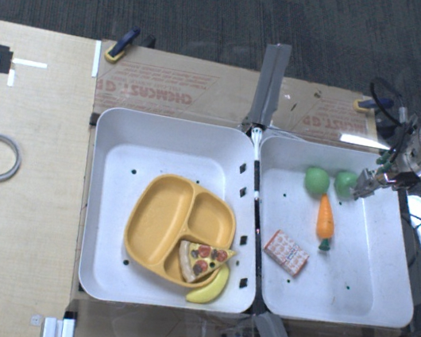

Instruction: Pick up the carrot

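The carrot [325, 220] is orange with a small green end and lies upright in the picture near the middle of the right bin [356, 302]. My gripper [371, 182] hangs at the bin's upper right, just right of a green ball [344, 182]. It is above and to the right of the carrot, well apart from it, with nothing visibly in it.
A second green ball [316, 181] sits just above the carrot. A small red and white box [286, 252] lies lower left of it. The left bin [97, 265] holds a yellow divided plate [161, 219] with a pizza slice [202, 259] and a banana [210, 287].
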`<state>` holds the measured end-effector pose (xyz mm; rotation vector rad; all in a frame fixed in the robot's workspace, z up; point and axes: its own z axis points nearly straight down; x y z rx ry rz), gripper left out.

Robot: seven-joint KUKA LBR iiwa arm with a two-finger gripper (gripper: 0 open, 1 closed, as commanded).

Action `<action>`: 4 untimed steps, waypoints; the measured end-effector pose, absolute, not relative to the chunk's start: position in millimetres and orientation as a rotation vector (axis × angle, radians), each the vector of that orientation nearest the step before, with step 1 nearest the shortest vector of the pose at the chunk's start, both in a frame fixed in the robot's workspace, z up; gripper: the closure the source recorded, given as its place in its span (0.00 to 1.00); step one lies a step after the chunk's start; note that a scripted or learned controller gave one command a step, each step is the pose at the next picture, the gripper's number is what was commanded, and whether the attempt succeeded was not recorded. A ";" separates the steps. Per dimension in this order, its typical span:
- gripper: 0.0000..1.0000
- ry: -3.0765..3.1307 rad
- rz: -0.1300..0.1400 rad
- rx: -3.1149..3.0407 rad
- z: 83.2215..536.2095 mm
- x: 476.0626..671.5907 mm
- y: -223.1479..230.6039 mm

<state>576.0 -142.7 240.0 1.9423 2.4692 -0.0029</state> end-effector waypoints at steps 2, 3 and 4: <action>0.00 2.632 0.000 1.713 92.1 574.1 -138.6; 1.00 2.628 0.000 1.716 101.3 574.4 -139.3; 1.00 2.698 -0.001 1.608 191.8 592.6 -70.1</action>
